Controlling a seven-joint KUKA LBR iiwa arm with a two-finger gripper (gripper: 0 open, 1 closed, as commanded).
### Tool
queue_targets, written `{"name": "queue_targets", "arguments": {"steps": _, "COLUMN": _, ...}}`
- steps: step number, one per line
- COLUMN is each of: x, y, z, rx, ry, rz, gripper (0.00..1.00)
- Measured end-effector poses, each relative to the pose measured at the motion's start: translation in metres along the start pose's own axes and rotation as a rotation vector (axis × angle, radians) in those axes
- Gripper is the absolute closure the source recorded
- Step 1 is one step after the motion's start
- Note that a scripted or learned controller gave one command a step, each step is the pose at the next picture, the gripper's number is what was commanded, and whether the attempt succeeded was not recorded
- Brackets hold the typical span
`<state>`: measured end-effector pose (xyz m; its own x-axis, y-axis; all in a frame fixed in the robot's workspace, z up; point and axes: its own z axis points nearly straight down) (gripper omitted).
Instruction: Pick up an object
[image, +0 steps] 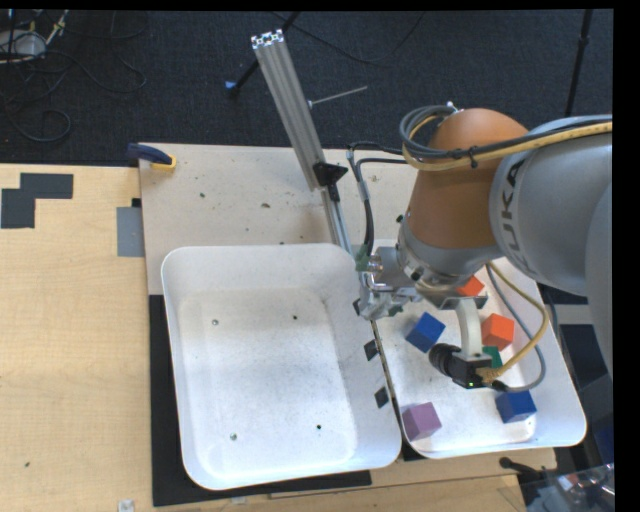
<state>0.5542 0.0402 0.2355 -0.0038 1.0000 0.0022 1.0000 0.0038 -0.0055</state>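
Note:
My gripper (378, 297) hangs below the orange wrist band, over the left edge of the right bin (560, 425), close to the divide between the two bins. Just right of it and lower lies a blue cube (425, 330). A purple cube (421, 420) sits near the bin's front left corner, and a second blue cube (515, 405) lies at the front right. An orange block (498, 328) and a small green piece (492, 357) lie further right. Another orange block (470, 287) is partly hidden under the wrist. Nothing is visibly held.
The left bin (200, 300) lies beside the right one. A slanted aluminium bar (295, 110) rises behind the bins. Cables and a black connector (452, 363) dangle from the arm over the right bin. A blue-and-yellow clamp (152, 155) lies at the bench's back left.

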Motion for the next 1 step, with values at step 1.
{"name": "queue_targets", "arguments": {"steps": 1, "x": 0.045, "y": -0.0182, "z": -0.0057, "rx": 0.001, "ry": 0.0, "rz": -0.001, "gripper": 1.0}}
